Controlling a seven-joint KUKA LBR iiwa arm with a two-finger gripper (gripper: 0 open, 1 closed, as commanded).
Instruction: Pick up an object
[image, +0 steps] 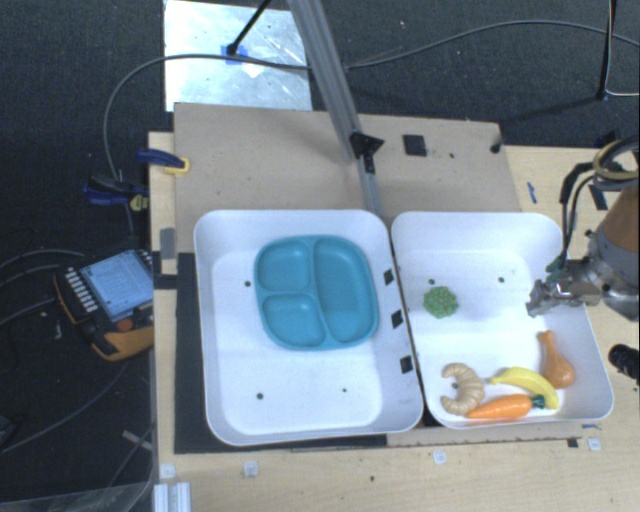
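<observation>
The end effector (543, 298) sits at the right wall of the right bin (480, 228), low over the bin floor; whether its fingers are released or clenched cannot be told at this resolution, and no object is seen between them. The nearest candidate is the drumstick (555, 362), lying just below the end effector in the view, against the bin's right side. Its long axis runs from the narrow end at upper left to the bulbous end at lower right. The broccoli (440, 301) lies to the left, well apart, on open floor. The banana (524, 381), carrot (500, 407) and croissant (461, 386) crowd the near corner, touching or nearly so. The left bin (222, 330) holds a blue divided plate (315, 292). Judgement: the drumstick requires the shortest travel.
</observation>
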